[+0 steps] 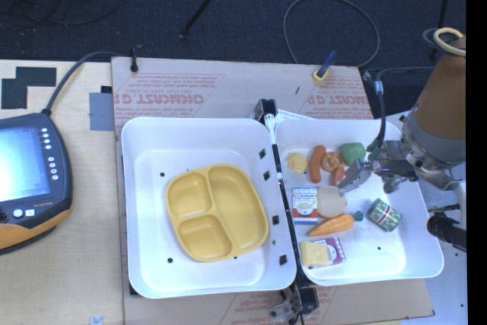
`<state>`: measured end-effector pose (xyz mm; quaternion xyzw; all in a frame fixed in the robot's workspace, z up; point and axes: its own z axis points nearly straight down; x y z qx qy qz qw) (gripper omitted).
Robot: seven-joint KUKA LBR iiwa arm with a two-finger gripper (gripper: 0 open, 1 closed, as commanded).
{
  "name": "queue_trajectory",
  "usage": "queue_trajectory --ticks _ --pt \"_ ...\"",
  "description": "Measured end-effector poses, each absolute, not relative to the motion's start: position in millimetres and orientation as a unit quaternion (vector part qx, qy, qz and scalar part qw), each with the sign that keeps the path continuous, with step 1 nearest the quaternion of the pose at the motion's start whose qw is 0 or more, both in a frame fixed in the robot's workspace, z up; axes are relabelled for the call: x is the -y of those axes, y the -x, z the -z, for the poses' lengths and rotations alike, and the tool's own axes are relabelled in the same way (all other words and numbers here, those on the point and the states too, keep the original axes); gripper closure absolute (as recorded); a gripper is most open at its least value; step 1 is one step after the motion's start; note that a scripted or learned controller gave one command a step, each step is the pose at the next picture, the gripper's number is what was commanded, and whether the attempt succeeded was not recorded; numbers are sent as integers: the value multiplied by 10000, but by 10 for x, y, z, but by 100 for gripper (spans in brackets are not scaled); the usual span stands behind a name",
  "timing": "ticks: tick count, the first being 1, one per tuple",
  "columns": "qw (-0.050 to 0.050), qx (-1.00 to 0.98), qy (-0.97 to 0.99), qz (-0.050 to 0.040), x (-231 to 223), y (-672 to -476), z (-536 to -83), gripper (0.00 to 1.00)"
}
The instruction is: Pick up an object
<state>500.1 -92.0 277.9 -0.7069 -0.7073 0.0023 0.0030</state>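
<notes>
My gripper (374, 179) hangs over the middle of the right bin (415, 259), open, with nothing between its fingers. One finger (354, 177) points down-left toward a pale round piece (331, 202). An orange carrot (331, 225) lies just below that piece. A green can (384, 215) lies below and to the right of the gripper. Left of the gripper lie a green item (352, 153), a pretzel (332, 162) and a sausage (316, 164). A small white box (304, 204) and a yellow cheese pack (323, 252) rest nearer the bin's left side.
The left bin (144, 156) holds a yellow divided tray (217, 211). A small yellow piece (297, 162) sits by the divider between the bins. A handheld pendant (27, 179) lies at the far left of the bench. Cables run across the dark floor behind.
</notes>
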Motion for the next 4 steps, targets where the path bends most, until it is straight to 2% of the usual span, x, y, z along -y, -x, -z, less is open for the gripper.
queue_trajectory --ticks 1,2,3,4 --pt "53 7075 7066 -39 1141 -5550 -1527 0" --pt "36 7091 7051 -20 1203 -6210 -826 0" --pt "14 7078 7064 -9 1089 -6446 -855 0" --pt "40 7065 7077 -8 1094 -6442 -940 100"
